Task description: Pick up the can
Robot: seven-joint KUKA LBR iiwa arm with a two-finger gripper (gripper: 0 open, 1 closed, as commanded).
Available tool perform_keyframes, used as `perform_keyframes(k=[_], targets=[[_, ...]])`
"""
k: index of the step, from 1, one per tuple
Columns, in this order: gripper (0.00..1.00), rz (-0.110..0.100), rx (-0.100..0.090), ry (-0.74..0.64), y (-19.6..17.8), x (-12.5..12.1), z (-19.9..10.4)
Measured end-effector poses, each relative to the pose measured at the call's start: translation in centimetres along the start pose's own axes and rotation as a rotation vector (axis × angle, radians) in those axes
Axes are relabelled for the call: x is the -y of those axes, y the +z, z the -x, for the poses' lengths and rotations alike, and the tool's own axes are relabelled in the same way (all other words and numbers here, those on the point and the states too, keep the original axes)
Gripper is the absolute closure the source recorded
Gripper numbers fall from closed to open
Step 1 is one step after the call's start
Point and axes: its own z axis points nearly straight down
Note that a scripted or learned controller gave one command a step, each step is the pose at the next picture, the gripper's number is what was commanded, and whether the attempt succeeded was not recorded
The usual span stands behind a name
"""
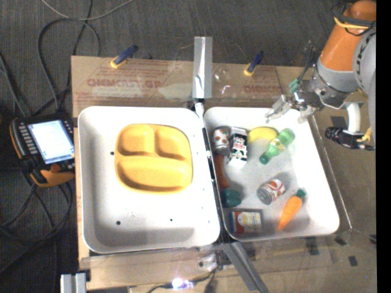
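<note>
White plastic frames the whole scene for us: two shallow bins side by side, the left bin (pixel 98 224) carrying a yellow divided tray (pixel 154 157), the right bin (pixel 324 218) carrying the loose items. We find the can (pixel 272 190) lying on its side in the right bin's lower middle, silver with red markings, just beside the carrot (pixel 291 209), which lies at a slant to its right. A second, smaller can (pixel 221 140) with a red and white label rests near the bin's upper left corner, next to a black and white carton (pixel 239 147). A yellow lemon (pixel 262 134) and a green bottle (pixel 277 145) lie together toward the upper middle, the bottle tilted. Along the left wall we see a brown-handled tool (pixel 219 170) ending near a teal object (pixel 231 196), and a red-labelled tin (pixel 247 221) lies by the near edge.

The gripper (pixel 287 106) hovers over the right bin's upper right rim, well apart from the can, its pale fingers (pixel 276 110) spread open and gripping nothing. The arm's orange band (pixel 348 41) shows at the upper right.
</note>
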Motion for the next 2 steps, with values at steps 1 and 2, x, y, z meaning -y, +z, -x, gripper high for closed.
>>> perform_keyframes(k=[1, 2], targets=[[0.0, 0.0, 0.002, 0.01, 8.8, 6.0, -2.6], [0.0, 0.014, 0.004, 0.105, 11.0, 11.3, -2.3]])
